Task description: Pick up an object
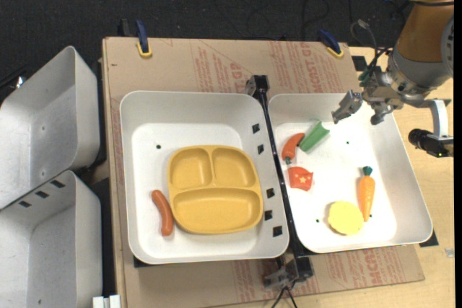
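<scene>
Hovering over the right white bin (404, 227), the two-finger gripper (362, 111) hangs spread apart, grasping nothing. Nearest lies a green block (315, 135) touching a small orange-red sausage (291, 146). Risk: closing there could shove both aside, or pinch two together.

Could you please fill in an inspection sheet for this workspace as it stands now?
Surface: brown board bearing two white bins, left bin and right bin.
Job's things: in the right bin, green block, chili pepper, red piece, carrot, yellow round piece.
Clutter: in the left bin, yellow divided plate with a sausage beside it.
Grippers: gripper open, above the right bin's far side, holding nothing.
Cables: black cables on the dark floor beyond the board.
Surroundings: spare white bins at left; blue clamps on the board's far edge.
</scene>
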Controlling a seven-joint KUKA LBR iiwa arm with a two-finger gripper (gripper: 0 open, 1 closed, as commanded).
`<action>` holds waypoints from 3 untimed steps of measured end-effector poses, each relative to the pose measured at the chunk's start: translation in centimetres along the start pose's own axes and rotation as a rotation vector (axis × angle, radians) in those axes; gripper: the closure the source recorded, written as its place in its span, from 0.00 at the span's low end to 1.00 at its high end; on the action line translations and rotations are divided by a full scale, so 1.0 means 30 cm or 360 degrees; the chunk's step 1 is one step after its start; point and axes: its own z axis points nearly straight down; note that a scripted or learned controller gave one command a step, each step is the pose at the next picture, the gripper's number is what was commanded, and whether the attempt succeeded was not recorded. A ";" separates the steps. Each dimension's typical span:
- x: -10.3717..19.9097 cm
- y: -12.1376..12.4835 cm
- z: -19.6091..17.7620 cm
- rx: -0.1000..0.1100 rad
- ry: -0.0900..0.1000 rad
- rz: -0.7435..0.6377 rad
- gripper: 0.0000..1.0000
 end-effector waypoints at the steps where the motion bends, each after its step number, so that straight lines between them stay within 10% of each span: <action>1: 0.001 0.010 -0.028 -0.0022 -0.0005 -0.0004 0.00; 3: 0.020 0.013 0.360 -0.0016 -0.0002 -0.0003 0.00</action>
